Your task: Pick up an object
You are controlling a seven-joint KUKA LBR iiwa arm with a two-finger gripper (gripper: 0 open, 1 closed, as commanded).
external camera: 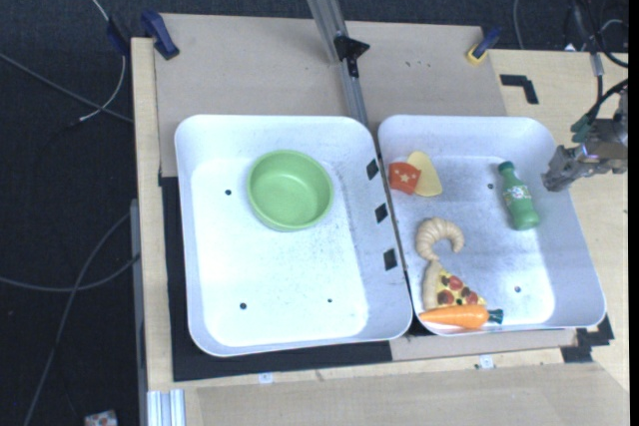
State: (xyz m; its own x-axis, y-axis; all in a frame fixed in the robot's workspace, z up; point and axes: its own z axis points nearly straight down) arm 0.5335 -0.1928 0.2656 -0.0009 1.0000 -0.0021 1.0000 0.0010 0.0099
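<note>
glossy green bottle [517, 197], curved croissant [439, 236]

A round green plastic bowl [290, 190] sits in the left white bin [215, 314]. The right white bin [569, 284] holds a green toy bottle [517, 196] at right, a tan toy croissant [439, 235] centrally, and an orange toy carrot [457, 317] along the near rim.

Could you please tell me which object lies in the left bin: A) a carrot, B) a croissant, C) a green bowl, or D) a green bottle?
C: the green bowl sits alone in the left bin, while the bottle, carrot and croissant all lie in the right bin.
</note>
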